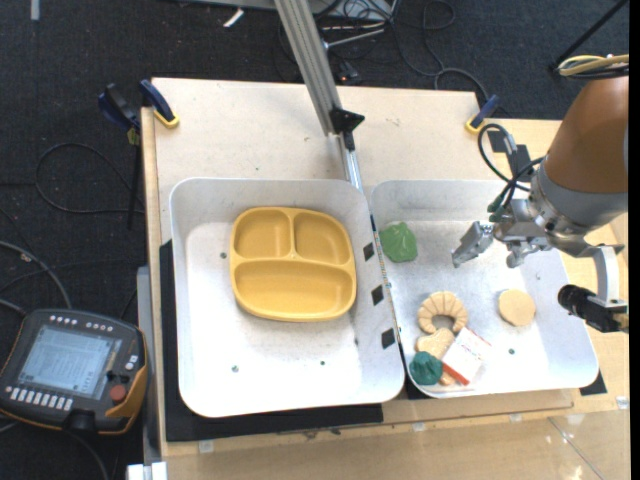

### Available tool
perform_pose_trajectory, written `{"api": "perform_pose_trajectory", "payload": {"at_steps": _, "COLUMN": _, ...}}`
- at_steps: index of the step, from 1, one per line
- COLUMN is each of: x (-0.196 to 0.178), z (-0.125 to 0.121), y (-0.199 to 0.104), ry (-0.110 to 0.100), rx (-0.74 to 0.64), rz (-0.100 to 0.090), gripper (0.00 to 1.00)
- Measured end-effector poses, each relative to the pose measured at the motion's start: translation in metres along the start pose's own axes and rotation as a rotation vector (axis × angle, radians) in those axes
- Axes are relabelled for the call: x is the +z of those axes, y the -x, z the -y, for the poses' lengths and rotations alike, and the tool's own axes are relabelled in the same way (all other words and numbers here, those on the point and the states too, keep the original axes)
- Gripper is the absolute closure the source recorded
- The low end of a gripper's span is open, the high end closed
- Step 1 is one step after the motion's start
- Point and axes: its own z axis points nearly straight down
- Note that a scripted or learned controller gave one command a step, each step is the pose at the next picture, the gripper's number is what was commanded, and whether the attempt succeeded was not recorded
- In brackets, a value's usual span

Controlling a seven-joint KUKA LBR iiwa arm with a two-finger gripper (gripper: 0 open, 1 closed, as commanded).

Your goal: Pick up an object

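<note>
Overhead, the jaws [492, 245] hang spread and empty above the right bin [570, 363], apparently poised to choose among its toys.

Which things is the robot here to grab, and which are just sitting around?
For the job:
gripper, open, above the right bin
green lump
croissant-shaped toy
round tan piece
white and red packet
dark green piece

Just lying about:
yellow divided plate in the left bin
handheld controller
</note>
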Motion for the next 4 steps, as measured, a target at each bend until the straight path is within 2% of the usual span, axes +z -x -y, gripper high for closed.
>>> {"api": "perform_pose_trajectory", "payload": {"at_steps": 1, "x": 0.000, "z": 0.000, "y": 0.000, "ry": 0.000, "rx": 0.001, "rz": 0.000, "gripper": 0.00}}
{"api": "perform_pose_trajectory", "payload": {"at_steps": 2, "x": 0.050, "z": -0.009, "y": 0.001, "ry": -0.004, "rx": 0.001, "rz": 0.000, "gripper": 0.00}}
{"api": "perform_pose_trajectory", "payload": {"at_steps": 4, "x": 0.129, "z": -0.008, "y": -0.003, "ry": 0.000, "rx": 0.002, "rz": 0.001, "gripper": 0.00}}
